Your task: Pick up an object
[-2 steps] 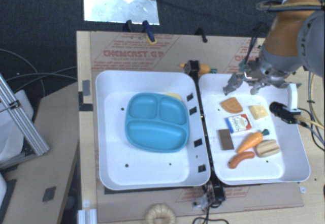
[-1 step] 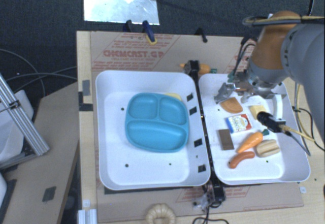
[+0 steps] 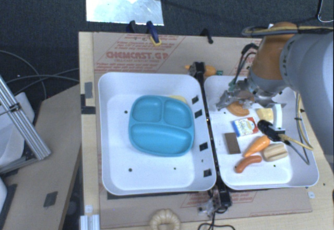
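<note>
The gripper [image 3: 233,97] hangs at the right bin's [image 3: 302,174] twelve o'clock end, over an orange piece [image 3: 240,110]; I cannot tell its state. The toys crowd the bin's middle, with bare floor at six o'clock. A blue tray [image 3: 160,124] sits in the left bin [image 3: 117,171], on cardboard [image 3: 136,54].

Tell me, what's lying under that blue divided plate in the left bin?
The blue divided plate rests on the left bin floor. A pale yellow thing pokes out behind its far edge; the plate covers the rest of it, so I can't tell what it is.
</note>
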### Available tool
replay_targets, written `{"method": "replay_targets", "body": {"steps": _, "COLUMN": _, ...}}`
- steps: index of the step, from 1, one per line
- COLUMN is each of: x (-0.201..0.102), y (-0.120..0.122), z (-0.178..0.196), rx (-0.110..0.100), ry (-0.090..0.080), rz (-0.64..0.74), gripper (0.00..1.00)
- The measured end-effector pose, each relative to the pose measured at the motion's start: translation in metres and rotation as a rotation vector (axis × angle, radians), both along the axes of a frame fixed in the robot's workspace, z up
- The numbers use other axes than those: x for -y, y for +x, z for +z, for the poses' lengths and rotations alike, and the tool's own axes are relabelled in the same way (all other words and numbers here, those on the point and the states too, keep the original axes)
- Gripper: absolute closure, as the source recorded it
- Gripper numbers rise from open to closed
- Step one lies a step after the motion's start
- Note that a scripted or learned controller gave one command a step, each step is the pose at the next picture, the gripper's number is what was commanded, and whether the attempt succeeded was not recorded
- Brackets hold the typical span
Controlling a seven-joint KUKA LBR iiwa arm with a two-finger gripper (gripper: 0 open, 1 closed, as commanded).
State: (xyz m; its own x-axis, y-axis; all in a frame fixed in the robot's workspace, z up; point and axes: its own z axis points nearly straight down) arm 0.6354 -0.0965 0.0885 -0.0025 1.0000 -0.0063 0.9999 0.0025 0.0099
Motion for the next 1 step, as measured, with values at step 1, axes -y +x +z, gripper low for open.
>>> {"method": "replay_targets", "body": {"steps": 1, "x": 0.0014, "y": 0.0036, "z": 0.0162, "rx": 0.013, "ry": -0.003, "rz": 0.000, "gripper": 1.00}}
